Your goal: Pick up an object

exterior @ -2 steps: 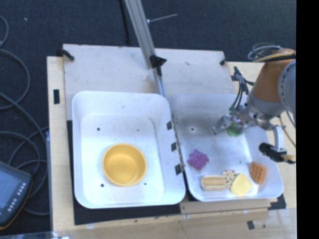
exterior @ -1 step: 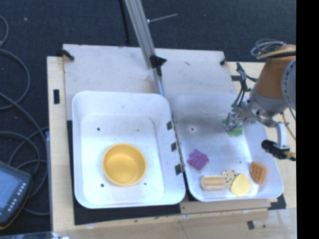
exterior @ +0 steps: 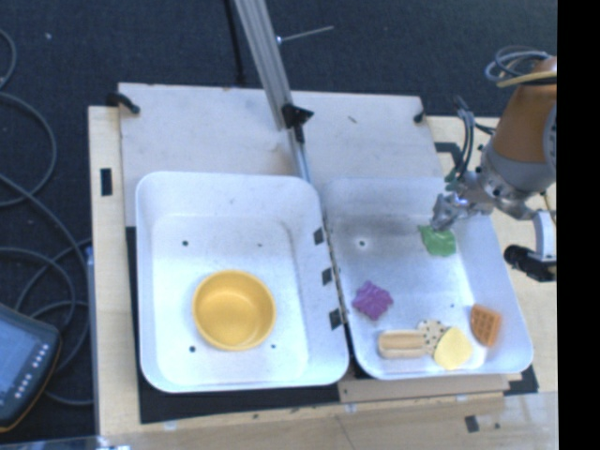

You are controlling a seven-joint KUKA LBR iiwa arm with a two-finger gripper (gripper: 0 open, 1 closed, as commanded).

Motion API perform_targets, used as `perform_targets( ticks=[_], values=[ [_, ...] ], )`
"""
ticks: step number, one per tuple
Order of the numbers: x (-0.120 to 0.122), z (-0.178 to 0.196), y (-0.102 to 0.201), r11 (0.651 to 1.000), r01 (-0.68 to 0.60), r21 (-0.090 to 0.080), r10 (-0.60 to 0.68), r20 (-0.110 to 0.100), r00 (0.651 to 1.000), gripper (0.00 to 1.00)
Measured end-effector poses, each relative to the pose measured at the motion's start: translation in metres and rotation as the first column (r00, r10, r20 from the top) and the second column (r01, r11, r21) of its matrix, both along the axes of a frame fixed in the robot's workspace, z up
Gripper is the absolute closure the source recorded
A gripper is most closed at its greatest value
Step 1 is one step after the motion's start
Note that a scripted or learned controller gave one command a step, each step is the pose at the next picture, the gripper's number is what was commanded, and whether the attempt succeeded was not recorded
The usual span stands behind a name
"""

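Camera view looks down on the bench [exterior: 108, 251] with its two white bins side by side. The left bin [exterior: 169, 204] carries a yellow bowl [exterior: 233, 309] low in its floor. The right bin [exterior: 394, 214] holds the smaller things: a green object [exterior: 438, 242] near its upper right, a purple piece [exterior: 372, 300] toward the middle, and along the lower edge a tan roll [exterior: 401, 344], a yellow piece [exterior: 453, 349] and an orange waffle-like piece [exterior: 485, 324]. The arm [exterior: 520, 139] reaches in from the right, and the gripper [exterior: 444, 212] sits directly above the green object, its tip at or very near the object's top. Whether the pincer is released or clenched cannot be told from this angle. By the look of it, the approach is done and the green object is the likely target, yet it seems to rest on the bin floor, so the grasp is unconfirmed and the lift remains
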State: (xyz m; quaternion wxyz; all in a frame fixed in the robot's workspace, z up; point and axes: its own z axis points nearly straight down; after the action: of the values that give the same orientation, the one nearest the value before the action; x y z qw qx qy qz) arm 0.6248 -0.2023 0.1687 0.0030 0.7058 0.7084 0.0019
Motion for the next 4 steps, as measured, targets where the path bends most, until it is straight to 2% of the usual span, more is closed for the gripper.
perform_targets(
  ticks=[2,3,4],
  values=[
    [-0.007,0.089,-0.005,1.0,0.0,-0.001,0.0,-0.001,1.0,1.0],
    [-0.008,0.083,0.048,1.0,-0.003,0.002,0.003,-0.006,1.0,1.0],
    [-0.023,0.093,0.098,1.0,-0.004,0.002,0.004,-0.004,1.0,1.0]
  ],
)
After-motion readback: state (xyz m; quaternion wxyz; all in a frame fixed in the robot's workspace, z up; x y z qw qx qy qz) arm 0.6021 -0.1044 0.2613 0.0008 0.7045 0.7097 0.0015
